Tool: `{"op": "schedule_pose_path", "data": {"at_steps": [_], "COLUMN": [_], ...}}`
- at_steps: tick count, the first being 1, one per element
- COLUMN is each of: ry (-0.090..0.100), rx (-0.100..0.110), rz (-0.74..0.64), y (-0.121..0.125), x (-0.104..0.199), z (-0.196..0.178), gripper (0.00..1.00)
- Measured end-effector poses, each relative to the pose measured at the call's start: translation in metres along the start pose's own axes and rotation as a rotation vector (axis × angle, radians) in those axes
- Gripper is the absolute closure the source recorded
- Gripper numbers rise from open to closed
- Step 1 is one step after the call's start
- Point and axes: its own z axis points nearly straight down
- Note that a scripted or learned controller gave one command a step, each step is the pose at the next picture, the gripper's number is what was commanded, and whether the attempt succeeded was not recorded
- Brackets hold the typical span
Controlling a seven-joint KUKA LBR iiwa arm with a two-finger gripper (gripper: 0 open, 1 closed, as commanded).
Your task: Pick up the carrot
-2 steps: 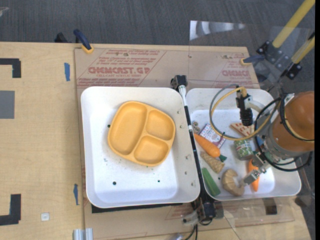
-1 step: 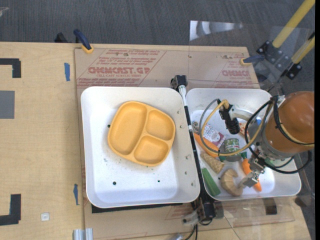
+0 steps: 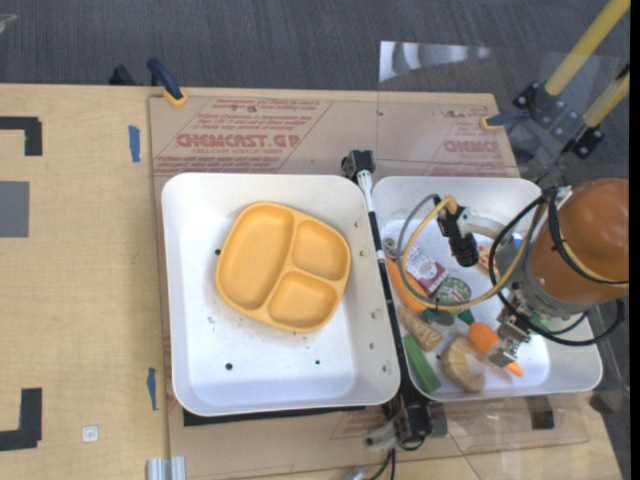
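The hand (image 3: pixel 513 340) (grip state can't be told) should be centred over the carrot (image 3: pixel 486 337) w/ clutter avoided in the right bin (image 3: pixel 580 373).

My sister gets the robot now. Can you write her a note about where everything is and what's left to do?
Hand: low in the right bin, right at the carrot; I cannot tell if it grips it.
Carrot: lying in the right bin among other toy food, beside a bread roll.
Yellow divided plate: sits in the left bin.
Done: arm is down at the carrot.
Left: grip the carrot and lift it.
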Motion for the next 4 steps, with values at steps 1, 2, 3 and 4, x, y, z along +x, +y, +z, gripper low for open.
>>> {"op": "schedule_pose_path", "data": {"at_steps": [1, 2, 3, 4], "ry": [-0.002, 0.004, 0.0, 0.004], "rx": [-0.001, -0.019, -0.008, -0.017], "rz": [0.0, 0.202, 0.292, 0.89], "y": [0.0, -0.008, 0.001, 0.016], "x": [0.0, -0.003, 0.001, 0.009], "z": [0.001, 0.011, 0.011, 0.011], "gripper": [0.0, 0.0, 0.0, 0.0]}}
